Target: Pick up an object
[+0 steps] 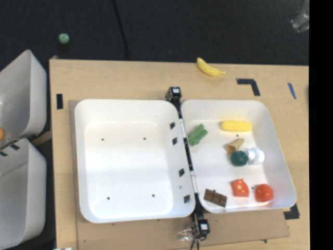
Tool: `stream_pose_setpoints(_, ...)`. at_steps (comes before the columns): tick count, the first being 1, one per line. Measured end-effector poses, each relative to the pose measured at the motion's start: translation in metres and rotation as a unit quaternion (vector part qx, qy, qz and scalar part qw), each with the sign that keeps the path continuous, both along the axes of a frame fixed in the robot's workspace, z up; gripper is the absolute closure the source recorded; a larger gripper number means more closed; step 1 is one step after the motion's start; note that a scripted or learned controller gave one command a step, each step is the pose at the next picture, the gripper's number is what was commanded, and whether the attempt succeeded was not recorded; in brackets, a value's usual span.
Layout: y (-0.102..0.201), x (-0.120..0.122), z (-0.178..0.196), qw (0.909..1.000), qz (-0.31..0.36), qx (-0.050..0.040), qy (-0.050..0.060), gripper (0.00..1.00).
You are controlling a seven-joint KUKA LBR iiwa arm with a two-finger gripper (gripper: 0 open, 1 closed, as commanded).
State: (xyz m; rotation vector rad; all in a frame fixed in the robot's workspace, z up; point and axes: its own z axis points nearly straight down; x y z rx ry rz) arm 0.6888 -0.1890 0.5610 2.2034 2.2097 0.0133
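At the far left, two white containers (21, 98) are cut off by the frame edge, with a sliver of something orange (1, 134) beside them that is too small to identify. A small green ball (63, 38) lies on the dark floor beyond the wooden bench (130, 77). The left bin (125, 113) shows only a few dark specks on its floor. Black clips (173, 93) join it to the right bin (278, 145), which holds the objects to pick: a green block (197, 135) near the divider, a brown chocolate bar (215, 197) at the near edge, a yellow corn cob (235, 126), a tan cone-like piece (235, 145) touching a dark green round item (239, 158), a pale whitish thing (255, 155) blurred against the bin, a red-orange piece (240, 188), and a red tomato (264, 192). A toy banana (209, 68) rests on the bench behind the bins. No writing is legible anywhere. A pale blur (301, 17) at the upper right is unidentifiable.
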Motion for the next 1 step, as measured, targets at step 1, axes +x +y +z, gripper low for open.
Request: stream_pose_setpoints(1, -0.0429, 0.0001, -0.0233, 0.9999, -0.003, 0.0026, 0.01, 1.0)
